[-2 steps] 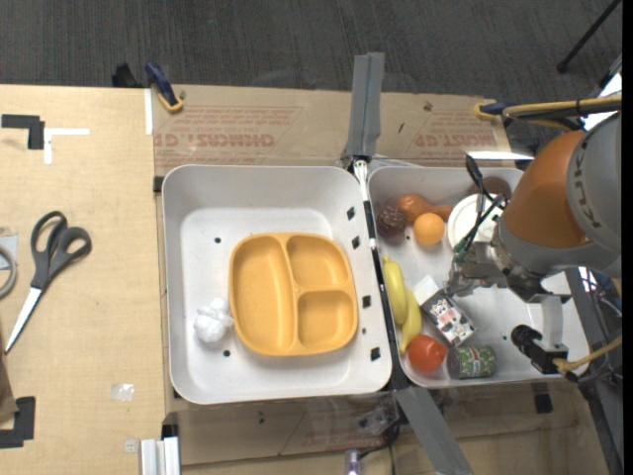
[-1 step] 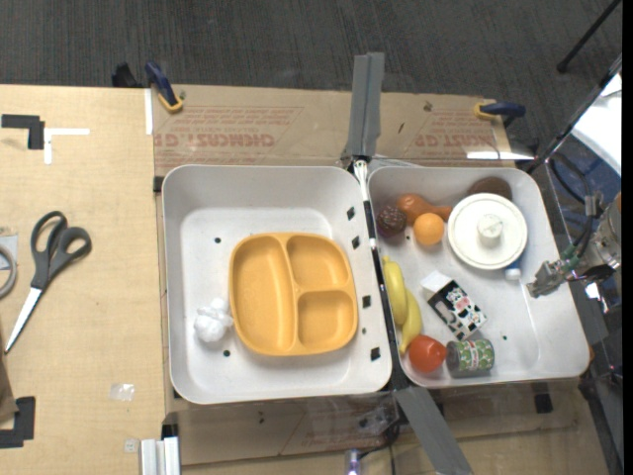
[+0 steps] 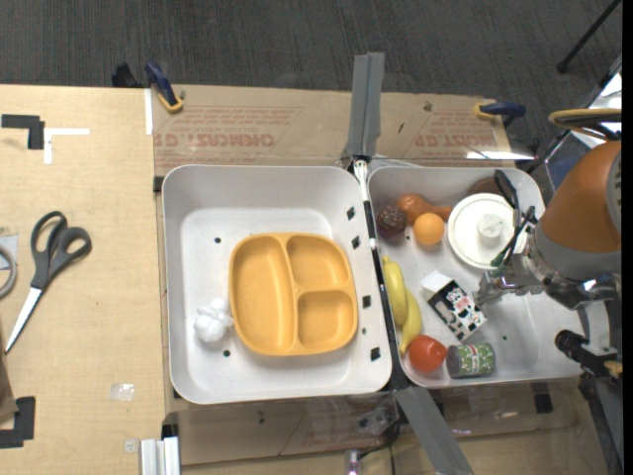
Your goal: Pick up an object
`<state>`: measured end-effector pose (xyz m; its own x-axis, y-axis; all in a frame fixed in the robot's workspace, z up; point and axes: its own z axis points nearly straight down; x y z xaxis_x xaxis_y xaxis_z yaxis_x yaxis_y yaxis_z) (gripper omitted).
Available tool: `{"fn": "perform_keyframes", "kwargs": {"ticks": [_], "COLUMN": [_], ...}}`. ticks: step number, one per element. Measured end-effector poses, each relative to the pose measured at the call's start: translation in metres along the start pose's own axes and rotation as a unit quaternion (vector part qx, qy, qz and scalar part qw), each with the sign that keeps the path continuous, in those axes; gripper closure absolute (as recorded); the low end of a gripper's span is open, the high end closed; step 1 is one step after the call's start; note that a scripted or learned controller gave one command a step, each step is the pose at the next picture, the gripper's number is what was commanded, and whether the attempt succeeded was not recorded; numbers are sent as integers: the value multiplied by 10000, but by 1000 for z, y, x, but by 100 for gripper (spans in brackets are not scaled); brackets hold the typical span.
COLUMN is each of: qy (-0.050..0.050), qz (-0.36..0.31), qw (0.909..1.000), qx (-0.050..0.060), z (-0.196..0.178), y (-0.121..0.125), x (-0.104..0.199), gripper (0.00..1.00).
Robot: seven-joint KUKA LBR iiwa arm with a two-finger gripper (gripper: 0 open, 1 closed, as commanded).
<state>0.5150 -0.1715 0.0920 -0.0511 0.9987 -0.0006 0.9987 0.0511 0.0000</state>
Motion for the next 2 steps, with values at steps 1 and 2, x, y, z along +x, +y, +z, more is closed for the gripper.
{"fn": "perform_keyframes", "kwargs": {"ticks": [1,2], "qy": [-9,-7], "qz": [1127,1127], "qw": [9936,9936], "qx": [5,12], "z": [-118,-117], "y": [50,50], "x": [2,2], "gripper": [100,0]}}
